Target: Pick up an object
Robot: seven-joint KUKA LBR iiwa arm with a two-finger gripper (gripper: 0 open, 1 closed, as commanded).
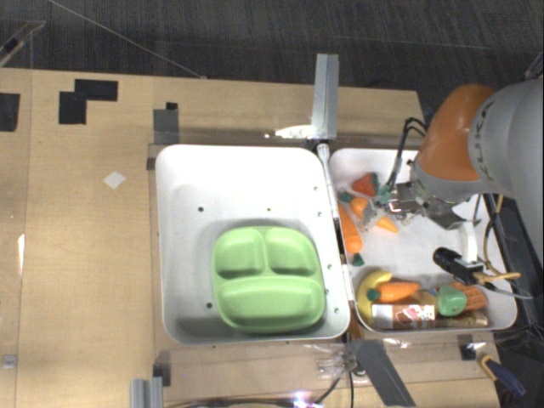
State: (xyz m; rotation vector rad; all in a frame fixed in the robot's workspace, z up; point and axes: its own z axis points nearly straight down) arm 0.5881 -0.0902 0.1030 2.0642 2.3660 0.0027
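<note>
Orange and red toy food lies close around the gripper (389,201), which hangs low over the upper left part of the right bin (421,249). Whether the gripper is open or closed cannot be told from this angle, and nothing can be seen held in it.

Nearest is a small orange wedge (387,224), just beside the gripper at its six o'clock, lying on the bin floor. At ten o'clock of the gripper sits a red piece (365,183) with a green tip, and just below that, at about nine o'clock, a stubby orange bit (358,204). A long carrot (350,233) lies at eight o'clock, stretched along the bin's left wall.

Well apart, along the bin's six o'clock edge, a row of things is packed together: a banana (371,285) at the left, a second carrot (399,292) touching it, a bottle (410,315) lying on its side beneath them, and a green piece (451,300) to the right.

Grey, with its orange band (450,143), the arm (510,134) reaches in from three o'clock and covers the bin's upper right corner.

At nine o'clock stands the left bin (183,219), with a green divided plate (268,277) lying flat in its lower half.
</note>
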